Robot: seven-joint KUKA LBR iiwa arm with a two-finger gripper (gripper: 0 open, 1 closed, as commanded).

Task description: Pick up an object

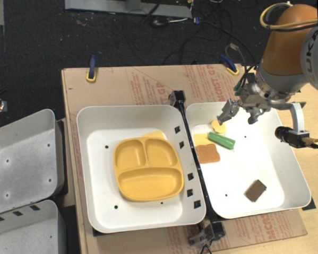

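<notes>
In the right bin [278, 168] lie a green stick-shaped piece [222, 140], an orange-brown square [208, 154], a pale yellow piece [218, 127] near the back left corner, and a dark brown block [255, 190] toward the front. My gripper [239, 113] hangs over the back of this bin, just right of the yellow piece. Its two dark fingers are spread apart with nothing between them.
The left bin [94, 154] holds a yellow divided tray [148, 168]. A black divider [189, 154] runs between the bins. A black part of the arm [291, 135] juts over the right bin's right side. Spare white bins [22, 157] sit at far left.
</notes>
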